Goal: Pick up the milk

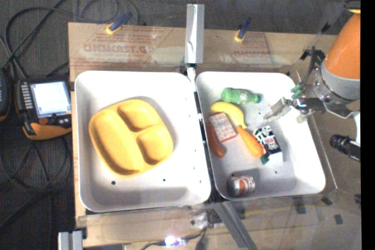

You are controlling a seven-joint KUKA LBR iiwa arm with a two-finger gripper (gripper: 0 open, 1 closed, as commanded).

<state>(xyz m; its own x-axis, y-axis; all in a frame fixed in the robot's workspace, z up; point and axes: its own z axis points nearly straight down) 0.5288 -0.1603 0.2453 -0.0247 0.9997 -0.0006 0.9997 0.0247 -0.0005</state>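
No print is readable — the cardboard (117, 48) bears only blurred red lettering.

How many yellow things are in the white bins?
2. A yellow divided plate lies in the left bin, and a banana lies in the right bin beside the green bottle. More might hide underneath.

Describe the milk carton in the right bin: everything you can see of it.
The milk carton is a small box, seemingly cardboard, with black-and-white print, a little red and a green edge at its lower left. It lies flat on the floor of the right bin, slanted, near the bin's middle. The carrot lies along its left side, seemingly touching. The gripper is above it in the view, apart from it. Its print is too small to read.
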